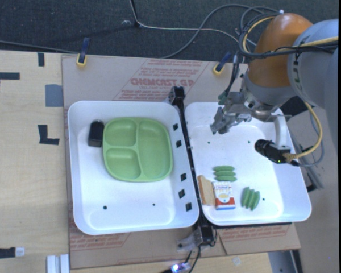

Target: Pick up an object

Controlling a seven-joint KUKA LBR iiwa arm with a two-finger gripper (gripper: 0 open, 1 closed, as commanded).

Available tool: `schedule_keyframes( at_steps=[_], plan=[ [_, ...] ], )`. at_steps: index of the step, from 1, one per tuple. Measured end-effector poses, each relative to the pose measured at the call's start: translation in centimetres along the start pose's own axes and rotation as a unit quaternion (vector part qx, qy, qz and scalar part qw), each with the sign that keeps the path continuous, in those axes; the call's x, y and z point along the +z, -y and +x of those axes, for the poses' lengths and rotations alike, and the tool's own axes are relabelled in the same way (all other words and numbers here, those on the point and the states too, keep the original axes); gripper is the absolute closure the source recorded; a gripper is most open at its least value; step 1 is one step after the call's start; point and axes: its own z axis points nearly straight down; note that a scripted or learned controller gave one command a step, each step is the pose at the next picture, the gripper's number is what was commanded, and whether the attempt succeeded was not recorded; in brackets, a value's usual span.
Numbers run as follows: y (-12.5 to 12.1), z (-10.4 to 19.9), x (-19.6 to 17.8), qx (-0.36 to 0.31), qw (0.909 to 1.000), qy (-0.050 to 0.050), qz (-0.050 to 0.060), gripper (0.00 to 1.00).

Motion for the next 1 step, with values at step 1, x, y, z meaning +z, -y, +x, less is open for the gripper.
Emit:
schedule_keyframes(
  at_steps=[1],
  plan=[
    [1.84, 5.66, 0.56, -0.001, 1.0, 0.0, 0.0, 1.0]
  ],
)
